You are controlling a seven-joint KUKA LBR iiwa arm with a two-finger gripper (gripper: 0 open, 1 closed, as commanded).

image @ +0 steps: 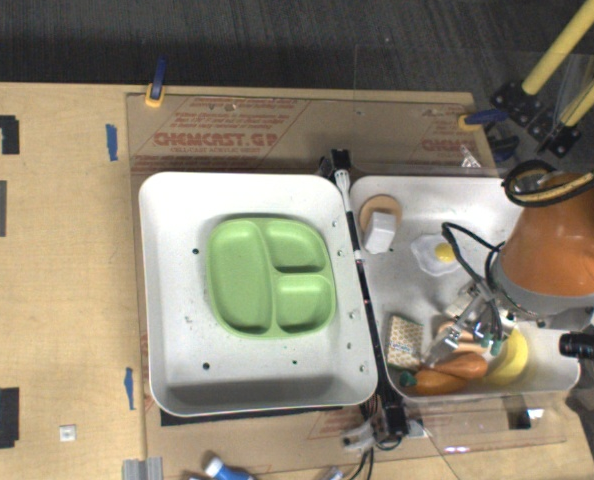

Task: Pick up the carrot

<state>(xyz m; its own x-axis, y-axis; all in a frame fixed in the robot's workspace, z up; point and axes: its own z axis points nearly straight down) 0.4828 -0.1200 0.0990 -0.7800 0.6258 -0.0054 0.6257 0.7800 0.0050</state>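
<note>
The carrot (pixel 449 374) is orange with a green tip and lies along the front wall of the right bin (pixel 417 193). My gripper (pixel 460 337) hangs low just above the carrot's middle, at the end of the grey arm with the orange band (pixel 555 248). The gripper's body and cables hide part of the carrot's top side. I cannot make out whether anything sits in the gripper.
A yellow fruit (pixel 514 358) lies right of the carrot, touching it. A patterned square (pixel 404 341), a tape roll (pixel 381 208), a white block (pixel 379 234) and a small yellow-white item (pixel 435 255) share the right bin. A green divided plate (pixel 272 273) rests in the left bin (pixel 167 298).
</note>
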